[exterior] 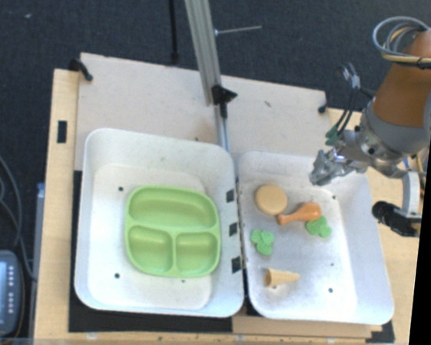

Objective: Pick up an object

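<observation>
Overhead, the gripper (pixel 325 173) hovers at the right bin's (pixel 369 247) far edge, grip state unclear; bun (pixel 271 199), drumstick (pixel 301 214), greens (pixel 262 241) and cone (pixel 281 277) lie near below; green tray (pixel 172 230) fills the left bin (pixel 105 194).

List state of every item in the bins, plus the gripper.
gripper: above right bin's far edge, holding nothing visible
green divided plate: flat in left bin
round tan bun: lying flat, right bin
orange drumstick: on its side
green pieces: loose
cone: on its side
</observation>
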Robot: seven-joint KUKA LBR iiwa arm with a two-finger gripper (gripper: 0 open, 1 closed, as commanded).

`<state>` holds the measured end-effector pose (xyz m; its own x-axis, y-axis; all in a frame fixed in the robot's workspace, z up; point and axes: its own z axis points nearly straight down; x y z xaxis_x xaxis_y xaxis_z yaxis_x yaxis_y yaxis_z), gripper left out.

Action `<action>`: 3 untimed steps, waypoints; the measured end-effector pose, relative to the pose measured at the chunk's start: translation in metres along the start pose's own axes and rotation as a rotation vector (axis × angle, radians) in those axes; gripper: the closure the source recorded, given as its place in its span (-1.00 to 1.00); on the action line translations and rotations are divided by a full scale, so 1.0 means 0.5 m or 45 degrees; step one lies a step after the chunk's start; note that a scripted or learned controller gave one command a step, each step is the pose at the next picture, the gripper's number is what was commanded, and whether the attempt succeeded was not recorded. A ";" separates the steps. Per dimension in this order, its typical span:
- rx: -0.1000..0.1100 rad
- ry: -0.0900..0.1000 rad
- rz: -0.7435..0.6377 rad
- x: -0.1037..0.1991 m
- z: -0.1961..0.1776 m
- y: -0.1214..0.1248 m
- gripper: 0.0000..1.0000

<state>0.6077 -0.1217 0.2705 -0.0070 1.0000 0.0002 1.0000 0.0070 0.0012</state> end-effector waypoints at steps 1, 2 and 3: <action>0.003 0.000 0.001 0.096 0.030 0.029 1.00; -0.002 0.000 0.000 0.190 0.017 0.046 1.00; -0.002 0.001 0.000 0.287 0.012 0.083 1.00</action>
<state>0.6482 0.0221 0.2647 -0.0072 1.0000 0.0007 1.0000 0.0072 0.0025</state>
